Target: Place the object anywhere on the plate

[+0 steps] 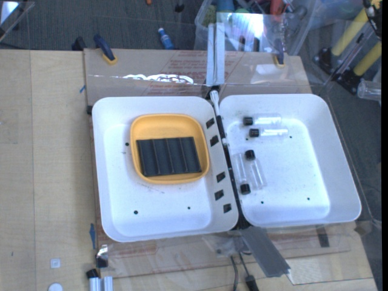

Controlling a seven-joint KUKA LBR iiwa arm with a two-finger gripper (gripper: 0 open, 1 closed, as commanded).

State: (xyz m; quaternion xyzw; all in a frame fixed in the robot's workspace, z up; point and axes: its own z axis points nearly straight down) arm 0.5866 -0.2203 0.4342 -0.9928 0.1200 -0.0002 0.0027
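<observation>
A yellow square plate point(140, 133) with rounded corners sits in the left white bin point(115, 205), toward its far side. A dark grey ridged rectangular object point(168, 156) lies flat on the plate, filling most of its floor. Several clear vials with black caps lie in the right white bin point(321, 180): two near its far left point(267, 121) point(270, 133) and others along its left side point(253, 170).
Black clips point(219, 176) line the ridge where the two bins meet. A clear plastic box of colourful clutter point(267, 5) stands behind the bench. A blue clamp point(104, 48) and a blue marker point(163, 38) lie at the far edge. Small vials point(97, 277) lie at the near left.
</observation>
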